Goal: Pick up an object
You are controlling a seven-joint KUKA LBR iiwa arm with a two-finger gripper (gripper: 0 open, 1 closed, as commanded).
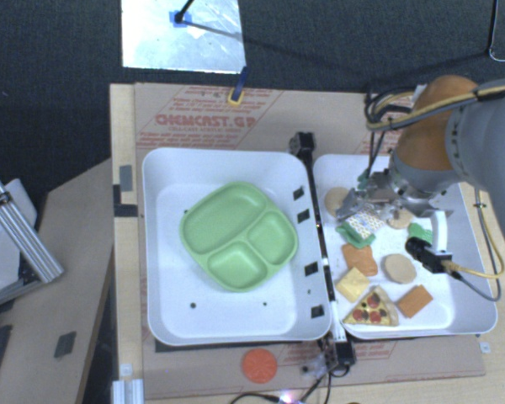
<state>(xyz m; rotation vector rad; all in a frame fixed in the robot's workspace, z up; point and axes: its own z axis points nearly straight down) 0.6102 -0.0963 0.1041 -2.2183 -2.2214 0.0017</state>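
Nearest to you, at the front edge of the bench, lies an orange disc (pixel 259 364) on the cardboard, outside the bins. Just behind it you see the front rim of the left bin (pixel 236 331) and of the right bin (pixel 421 326).

In the front part of the right bin you find a pizza slice (pixel 372 307), touching a yellow cheese wedge (pixel 352 284) on its left. To the right of the slice lies an orange cracker (pixel 414 300), near but apart. Behind these are a round beige cookie (pixel 399 268) and an orange-brown piece (pixel 359 259).

In the left bin a green divided tray (pixel 238 236) lies near the middle, tilted in the view.

Farther back in the right bin the gripper (pixel 364 213) is low over the food, above a small pale patterned packet (pixel 363 225). You cannot tell from this view if its fingers are released or clenched, or if they touch the packet. A beige round piece (pixel 337 199) lies just to its left, near the bin wall.

At the far side, a shiny foil sheet (pixel 183 23) lies on the dark floor.
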